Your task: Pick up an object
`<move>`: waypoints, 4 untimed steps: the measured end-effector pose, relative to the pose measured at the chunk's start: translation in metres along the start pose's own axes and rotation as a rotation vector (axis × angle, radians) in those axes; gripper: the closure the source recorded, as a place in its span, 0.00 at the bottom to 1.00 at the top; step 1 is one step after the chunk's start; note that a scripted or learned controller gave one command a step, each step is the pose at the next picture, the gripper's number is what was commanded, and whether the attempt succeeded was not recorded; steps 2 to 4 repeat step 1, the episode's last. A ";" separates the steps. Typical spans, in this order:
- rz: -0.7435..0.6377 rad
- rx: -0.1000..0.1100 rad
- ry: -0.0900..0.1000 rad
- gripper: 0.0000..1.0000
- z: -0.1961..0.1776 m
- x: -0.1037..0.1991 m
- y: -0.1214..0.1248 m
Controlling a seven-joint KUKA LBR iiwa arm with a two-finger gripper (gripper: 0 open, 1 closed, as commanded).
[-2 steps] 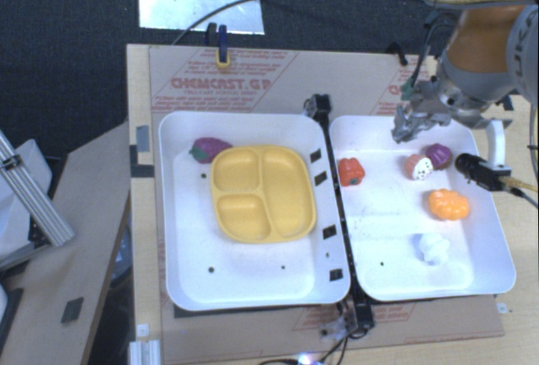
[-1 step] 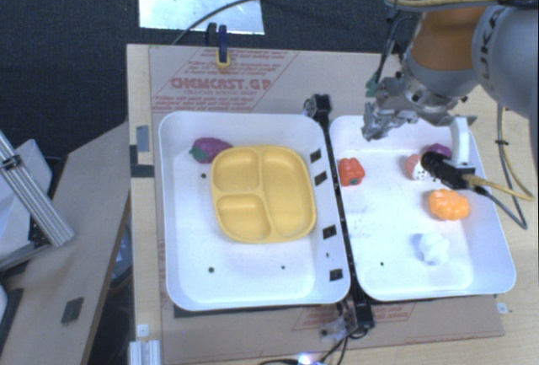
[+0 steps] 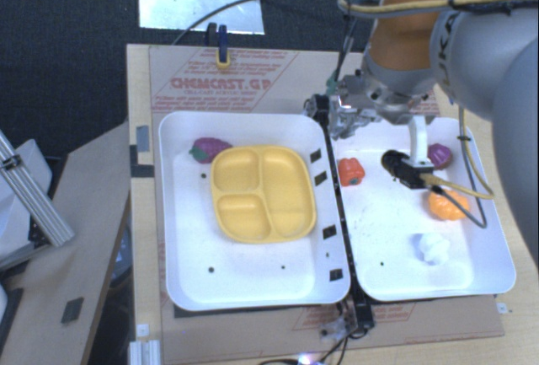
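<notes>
Gripper [image 3: 335, 124] sits low over the far end of the divider btwn the two bins, just at the top-left corner of the right bin [image 3: 389, 272]. Can't tell whether it's open or closed, as the wrist housing & cables hide the tips. Nothing visibly held.

Right bin: red-orange item [image 3: 350, 172] lies nearest the gripper, just below it, close to the bin's left wall & apart from the rest. Magenta item [image 3: 440, 155] is near the far-right side. Orange item [image 3: 445, 206] is toward the front from it, w/ a yellow cable crossing over it. White crumpled item [image 3: 434, 248] is further front, near the right side.

Left bin [image 3: 195, 272]: yellow divided plate [image 3: 261, 192], 3 compartments, flat & roughly central. Purple item [image 3: 209, 149] is at the plate's far-left corner, touching or just beside its rim; can't tell which.

Both bins rest on a printed cardboard sheet [image 3: 253, 72] on the worktop [image 3: 143, 212].
</notes>
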State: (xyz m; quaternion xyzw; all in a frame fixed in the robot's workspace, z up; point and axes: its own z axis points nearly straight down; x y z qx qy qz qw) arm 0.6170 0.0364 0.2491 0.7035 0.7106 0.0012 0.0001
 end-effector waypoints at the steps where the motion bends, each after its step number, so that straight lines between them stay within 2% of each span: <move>1: 0.000 0.003 0.000 1.00 0.022 0.056 -0.006; 4: 0.000 0.003 0.000 1.00 0.022 0.056 -0.006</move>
